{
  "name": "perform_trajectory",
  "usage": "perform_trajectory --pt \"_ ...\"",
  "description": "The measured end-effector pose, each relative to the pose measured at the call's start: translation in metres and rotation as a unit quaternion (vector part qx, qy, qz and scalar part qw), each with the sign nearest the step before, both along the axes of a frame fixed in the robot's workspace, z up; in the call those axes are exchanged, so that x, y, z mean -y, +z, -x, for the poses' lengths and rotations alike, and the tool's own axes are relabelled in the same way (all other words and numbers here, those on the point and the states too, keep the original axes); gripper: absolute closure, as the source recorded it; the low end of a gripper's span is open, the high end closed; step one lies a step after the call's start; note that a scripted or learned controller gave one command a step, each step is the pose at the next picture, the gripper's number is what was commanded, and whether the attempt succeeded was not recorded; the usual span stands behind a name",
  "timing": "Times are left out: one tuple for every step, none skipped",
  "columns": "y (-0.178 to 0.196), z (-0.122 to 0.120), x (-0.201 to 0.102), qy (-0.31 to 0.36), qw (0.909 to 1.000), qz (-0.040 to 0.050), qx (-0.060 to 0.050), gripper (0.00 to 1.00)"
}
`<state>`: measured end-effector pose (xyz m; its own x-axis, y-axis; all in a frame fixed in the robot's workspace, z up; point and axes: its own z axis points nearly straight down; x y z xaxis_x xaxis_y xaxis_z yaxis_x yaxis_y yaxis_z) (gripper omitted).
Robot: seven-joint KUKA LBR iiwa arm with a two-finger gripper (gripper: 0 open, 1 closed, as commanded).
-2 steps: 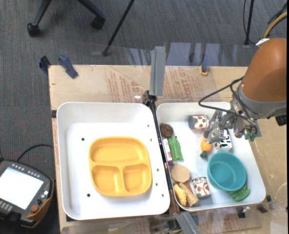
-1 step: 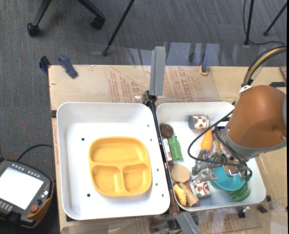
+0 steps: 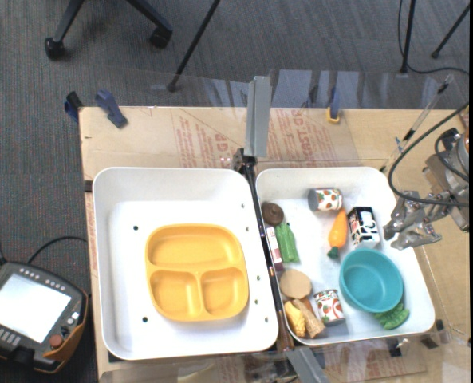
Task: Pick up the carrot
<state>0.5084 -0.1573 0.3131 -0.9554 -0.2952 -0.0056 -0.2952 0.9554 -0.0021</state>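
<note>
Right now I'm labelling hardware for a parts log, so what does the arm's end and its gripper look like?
At the frame's right edge, the gripper is bare grey metal, with blocky, angular parts. Behind it sits a pale grey wrist section. Thin black cables loop from the wrist toward the gripper. No markings are legible from here.

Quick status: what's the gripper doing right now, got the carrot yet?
Gripper: at the right bin's right edge, holding nothing; open or shut cannot be told. Carrot lies in the right bin, apart from it.
</note>
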Motion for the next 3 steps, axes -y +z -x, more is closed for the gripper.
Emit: perform_trajectory --pt "0.105 0.003 0.048 0.2 0.9798 -0.0004 -0.001 1.0" --pt "-0.044 0.001 0.051 0.464 0.8858 -0.0052 -0.005 1.0" --pt "-0.029 0.029 0.049 0.501 0.8655 -0.0035 -0.003 1.0"
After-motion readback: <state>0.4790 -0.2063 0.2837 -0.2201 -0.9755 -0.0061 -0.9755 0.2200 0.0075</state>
